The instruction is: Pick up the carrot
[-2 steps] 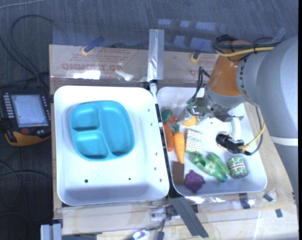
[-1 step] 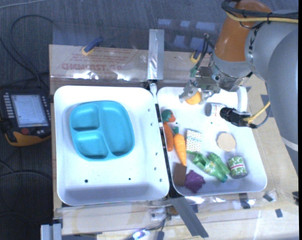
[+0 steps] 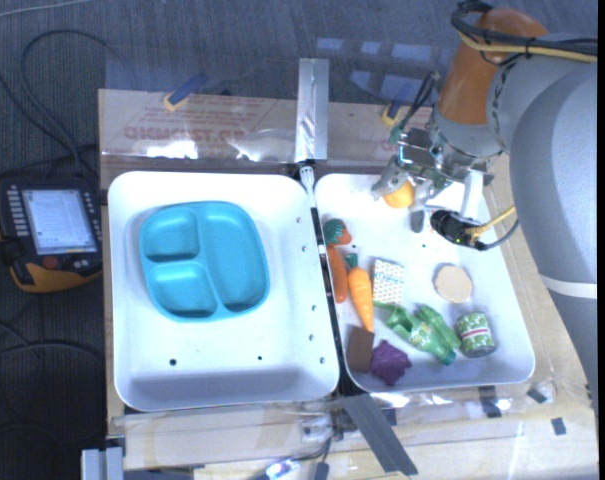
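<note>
Camera view: I see the carrot (image 3: 360, 297) lying in the right bin (image 3: 502, 298), close to its left wall, tip pointing toward the near edge. A second, thinner orange piece (image 3: 338, 274) lies just beside it on the left, against the wall, with a red and green item (image 3: 336, 232) at its far end. To the carrot's right sits a checked white block (image 3: 388, 281); a brown block (image 3: 359, 347) and a purple piece (image 3: 389, 361) lie near its tip. Green vegetables (image 3: 424, 330), a green can (image 3: 475, 333) and a tan disc (image 3: 453, 284) lie further right.

The gripper (image 3: 400, 186) hangs at the bin's far edge, well apart from the carrot, over a yellow-orange object (image 3: 398, 195). I cannot tell whether it is clenched or released.

The left bin (image 3: 132, 358) holds a blue divided plate (image 3: 203, 258).
</note>
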Motion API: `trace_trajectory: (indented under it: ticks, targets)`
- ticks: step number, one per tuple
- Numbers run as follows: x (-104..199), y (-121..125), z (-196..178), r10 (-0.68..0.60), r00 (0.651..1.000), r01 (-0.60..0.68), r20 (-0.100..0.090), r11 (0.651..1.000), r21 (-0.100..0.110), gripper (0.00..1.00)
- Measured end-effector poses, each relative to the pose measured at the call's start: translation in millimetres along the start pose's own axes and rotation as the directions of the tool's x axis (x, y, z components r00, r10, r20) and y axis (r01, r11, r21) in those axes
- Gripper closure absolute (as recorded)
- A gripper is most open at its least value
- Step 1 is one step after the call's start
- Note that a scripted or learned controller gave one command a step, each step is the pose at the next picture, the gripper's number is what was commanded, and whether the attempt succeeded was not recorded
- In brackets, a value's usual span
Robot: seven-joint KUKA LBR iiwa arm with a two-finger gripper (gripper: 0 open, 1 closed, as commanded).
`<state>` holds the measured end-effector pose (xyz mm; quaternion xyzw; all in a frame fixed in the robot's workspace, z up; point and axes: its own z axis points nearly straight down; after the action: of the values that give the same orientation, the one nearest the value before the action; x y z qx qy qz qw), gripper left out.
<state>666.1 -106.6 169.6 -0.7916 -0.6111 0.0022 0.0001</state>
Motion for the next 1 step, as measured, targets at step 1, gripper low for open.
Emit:
trace_trajectory:
  ticks: [1]
  targets:
    - [33.1,-6.8,-13.9,-0.097,0.995,0.097,0.002,0.995,-0.001,1.00]
